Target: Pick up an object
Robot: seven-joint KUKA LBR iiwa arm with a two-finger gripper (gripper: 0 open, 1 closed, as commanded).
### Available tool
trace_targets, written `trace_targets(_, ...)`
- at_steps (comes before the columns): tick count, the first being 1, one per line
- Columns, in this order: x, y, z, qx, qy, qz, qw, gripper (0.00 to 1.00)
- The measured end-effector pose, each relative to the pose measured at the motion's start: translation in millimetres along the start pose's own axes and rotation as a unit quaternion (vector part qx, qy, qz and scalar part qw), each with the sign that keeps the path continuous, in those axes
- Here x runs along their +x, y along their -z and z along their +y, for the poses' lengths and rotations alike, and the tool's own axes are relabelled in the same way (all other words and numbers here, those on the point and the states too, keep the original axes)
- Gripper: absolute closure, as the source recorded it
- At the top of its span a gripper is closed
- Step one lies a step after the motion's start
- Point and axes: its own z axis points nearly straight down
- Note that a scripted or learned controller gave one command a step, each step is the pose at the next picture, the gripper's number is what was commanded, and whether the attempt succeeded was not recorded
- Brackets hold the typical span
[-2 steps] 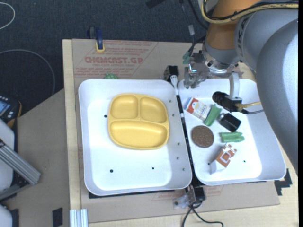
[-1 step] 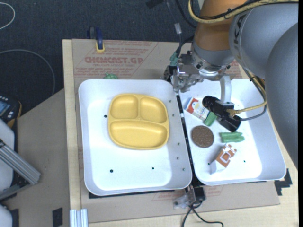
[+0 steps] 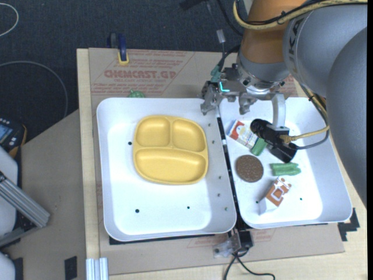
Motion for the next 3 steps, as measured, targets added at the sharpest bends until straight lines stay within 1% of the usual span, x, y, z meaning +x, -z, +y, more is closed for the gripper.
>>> trace_targets(1, 0, 11, 1, -0.002, 0.001, 0.000, 1.0000, 1.00)
trace_targets(2, -75, -57, -16, 0.005, -0.005, -0.001, 1.0000, 1.00)
trace_targets(3, -118, 68, -22, -0.008, -0.003, -0.002, 1.0000, 1.00)
